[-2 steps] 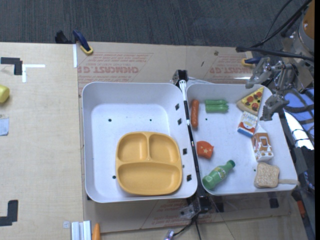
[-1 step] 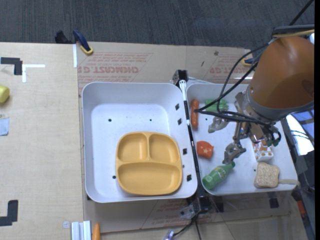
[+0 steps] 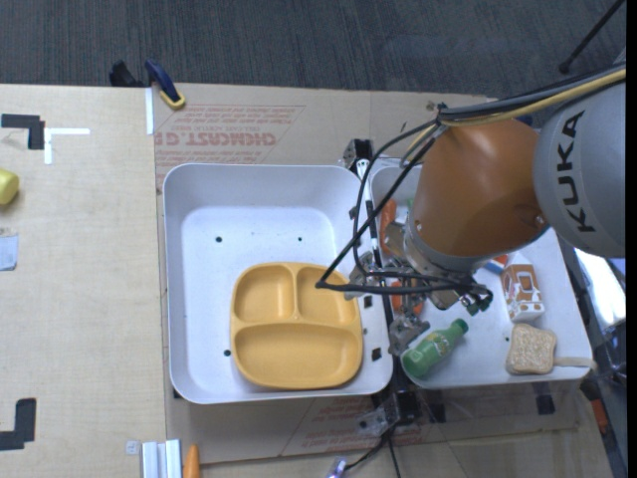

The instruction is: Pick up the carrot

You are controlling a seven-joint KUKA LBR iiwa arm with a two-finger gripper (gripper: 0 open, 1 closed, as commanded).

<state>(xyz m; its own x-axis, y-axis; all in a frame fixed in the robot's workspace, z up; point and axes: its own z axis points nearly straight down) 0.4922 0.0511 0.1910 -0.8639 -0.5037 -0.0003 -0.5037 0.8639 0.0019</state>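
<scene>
The arm's orange band and wrist hang over the left half of the right bin (image 3: 557, 371) and hide most of what lies beneath. My gripper (image 3: 402, 317) points down just under the wrist, close to the bin's left wall. An orange sliver, seemingly the carrot (image 3: 390, 213), peeks out at the arm's left edge near the top of that bin. The rest of it is hidden. Another small orange-red patch (image 3: 398, 285) shows right by the gripper, and I cannot tell what it belongs to.
A green bottle (image 3: 433, 349) lies just below the gripper. A slice of bread (image 3: 530, 350) and an orange-and-white packet (image 3: 523, 292) sit at the right bin's right side. The left bin (image 3: 199, 267) holds a yellow divided plate (image 3: 297, 325). Cables loop beside the wrist.
</scene>
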